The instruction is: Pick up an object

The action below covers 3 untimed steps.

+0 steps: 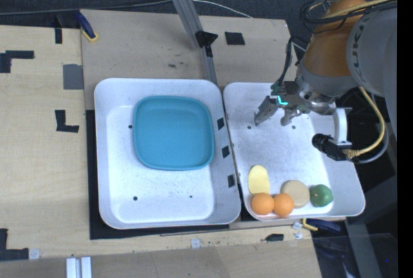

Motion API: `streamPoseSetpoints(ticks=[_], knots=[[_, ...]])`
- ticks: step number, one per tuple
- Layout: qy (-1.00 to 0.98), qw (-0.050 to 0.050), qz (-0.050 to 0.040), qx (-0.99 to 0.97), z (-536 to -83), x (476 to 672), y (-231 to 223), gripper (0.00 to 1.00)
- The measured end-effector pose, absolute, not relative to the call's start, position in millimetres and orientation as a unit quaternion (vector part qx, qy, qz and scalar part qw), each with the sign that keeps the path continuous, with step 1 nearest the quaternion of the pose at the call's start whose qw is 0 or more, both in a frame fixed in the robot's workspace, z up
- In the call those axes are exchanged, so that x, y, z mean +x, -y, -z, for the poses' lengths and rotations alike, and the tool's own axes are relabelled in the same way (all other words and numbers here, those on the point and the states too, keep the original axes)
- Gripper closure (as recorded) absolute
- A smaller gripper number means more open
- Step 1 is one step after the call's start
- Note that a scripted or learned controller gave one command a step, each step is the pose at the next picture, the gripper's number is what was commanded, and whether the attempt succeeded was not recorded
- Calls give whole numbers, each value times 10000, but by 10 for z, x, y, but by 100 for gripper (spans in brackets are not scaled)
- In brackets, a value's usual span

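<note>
Five small pieces of toy food clustered at the near edge of the right bin (pixel 258 96): a pale yellow piece (pixel 259 178), two oranges (pixel 262 204) (pixel 283 204) touching side by side just in front of it, a beige round piece (pixel 295 191) beside the second orange, a green ball (pixel 321 194) at the end of the row. All lying loose on the bin floor, none lifted. Well apart from them, toward the far end of the same bin, the gripper (pixel 275 111) hanging over bare white floor, fingers spread and pinching nothing. Judged to be the approach step, grasp not yet begun. Next move likely to call for travel toward the near edge of the right bin, then a descent onto one piece; crowding there apt to make a clean pinch awkward, the green ball at the row's end looking easiest to reach. In the left bin (pixel 106 141), a blue plate (pixel 173 132) lying flat. Height of the fingertips above the bin floor hard to judge from this slant. Exact kind of the pale yellow and beige pieces too small to tell. Arm (pixel 335 51) cut off at the picture's edge beyond the right bin.
</note>
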<state>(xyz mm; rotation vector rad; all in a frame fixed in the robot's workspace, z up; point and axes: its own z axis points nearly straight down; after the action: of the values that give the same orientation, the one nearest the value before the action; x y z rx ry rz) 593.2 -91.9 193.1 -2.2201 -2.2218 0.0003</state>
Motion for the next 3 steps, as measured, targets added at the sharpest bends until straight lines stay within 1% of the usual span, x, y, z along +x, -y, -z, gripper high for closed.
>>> streamPoseSetpoints(ticks=[1, 3], knots=[[7074, 3, -1, -7068, -1931, 5933, 919, 0], [7072, 17, -16, -7070, -1057, 5934, 1002, 0]])
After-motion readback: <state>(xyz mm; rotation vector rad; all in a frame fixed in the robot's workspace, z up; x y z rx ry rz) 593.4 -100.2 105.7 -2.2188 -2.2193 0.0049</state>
